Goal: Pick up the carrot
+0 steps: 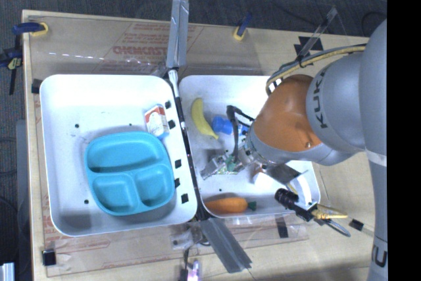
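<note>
Gripper [220, 166], finger state impossible to tell, just above the smooth, tapered orange carrot [225, 205] in the right bin [197, 85].

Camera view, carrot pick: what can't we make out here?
- Gripper: finger state unreadable in the camera view; small, cluttered, partly under the arm's orange band.
- Blue object beside the banana: partly covered by cable and wrist, identity unclear.
- Right bin: much of the floor hidden by the arm.
- Carrot: visible, near the front wall.
</note>
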`<state>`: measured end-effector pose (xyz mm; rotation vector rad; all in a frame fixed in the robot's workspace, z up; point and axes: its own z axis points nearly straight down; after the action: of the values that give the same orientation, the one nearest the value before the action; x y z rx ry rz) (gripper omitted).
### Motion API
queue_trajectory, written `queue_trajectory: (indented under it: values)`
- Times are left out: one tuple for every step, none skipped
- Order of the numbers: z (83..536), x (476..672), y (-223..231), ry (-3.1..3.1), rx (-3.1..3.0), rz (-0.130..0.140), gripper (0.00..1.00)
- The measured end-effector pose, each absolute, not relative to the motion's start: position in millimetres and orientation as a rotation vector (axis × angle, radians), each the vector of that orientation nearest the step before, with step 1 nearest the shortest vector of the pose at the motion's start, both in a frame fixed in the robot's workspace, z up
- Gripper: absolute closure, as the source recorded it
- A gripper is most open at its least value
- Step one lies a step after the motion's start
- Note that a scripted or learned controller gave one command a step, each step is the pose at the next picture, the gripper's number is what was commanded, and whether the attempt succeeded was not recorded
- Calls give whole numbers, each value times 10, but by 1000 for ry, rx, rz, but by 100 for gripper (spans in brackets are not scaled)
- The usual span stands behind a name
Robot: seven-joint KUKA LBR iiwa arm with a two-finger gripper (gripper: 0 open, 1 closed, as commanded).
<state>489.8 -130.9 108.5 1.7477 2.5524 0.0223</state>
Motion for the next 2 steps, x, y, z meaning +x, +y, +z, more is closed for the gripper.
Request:
queue_trajectory:
  values:
    - [1153,4823,-1580,2655,1650,10,0]
    - [926,4780,-1461,2885,1233,0,0]
